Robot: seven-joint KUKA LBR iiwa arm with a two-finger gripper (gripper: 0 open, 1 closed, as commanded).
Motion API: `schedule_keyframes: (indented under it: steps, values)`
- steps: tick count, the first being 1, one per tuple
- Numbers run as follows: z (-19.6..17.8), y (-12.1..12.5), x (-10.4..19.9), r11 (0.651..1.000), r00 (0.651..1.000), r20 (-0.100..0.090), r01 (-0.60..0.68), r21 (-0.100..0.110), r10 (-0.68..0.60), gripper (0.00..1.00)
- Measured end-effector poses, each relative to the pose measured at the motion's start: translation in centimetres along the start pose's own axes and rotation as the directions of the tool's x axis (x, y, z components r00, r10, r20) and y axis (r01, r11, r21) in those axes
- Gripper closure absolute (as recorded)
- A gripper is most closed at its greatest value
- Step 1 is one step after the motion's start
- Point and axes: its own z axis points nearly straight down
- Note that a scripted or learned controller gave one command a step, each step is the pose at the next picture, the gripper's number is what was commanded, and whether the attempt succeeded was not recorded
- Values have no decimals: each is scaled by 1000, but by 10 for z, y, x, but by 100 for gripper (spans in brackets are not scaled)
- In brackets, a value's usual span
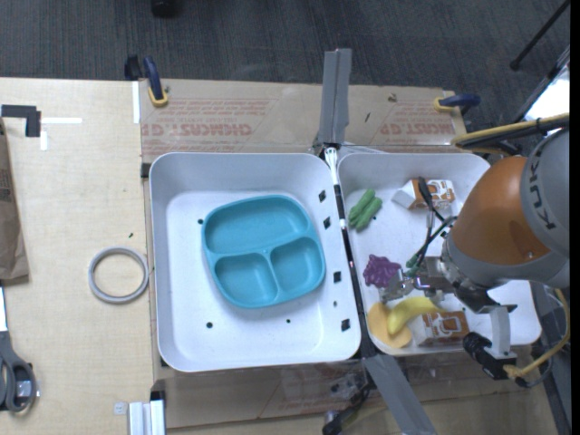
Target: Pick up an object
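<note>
While the pale wooden bench (72, 188) carries a grey tape ring (119, 274) at its left and dark carpet (272, 16) lies beyond its far edge, two white bins sit side by side. Nearest, in the right bin (390, 172), the gripper (406, 284) hangs low over a yellow banana (410, 310), just beside purple grapes (381, 270); whether it is clenched or released I cannot tell. Above it rises the arm's orange band (494, 211). Farther back lies a green pod (364, 209). A blue divided plate (263, 250) lies in the left bin (181, 333).
</note>
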Motion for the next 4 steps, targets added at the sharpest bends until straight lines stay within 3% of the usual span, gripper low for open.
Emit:
schedule_keyframes:
  steps: [1,2,3,4]
  values:
    - [0,1,-16,957,957,0,289,-1,-289,0]
    - [-66,81,-17,946,946,3,324,-3,-324,0]
    - [-34,165,-10,887,887,8,462,-11,-462,0]
    - [-106,147,-82,926,926,5,378,-5,-378,0]
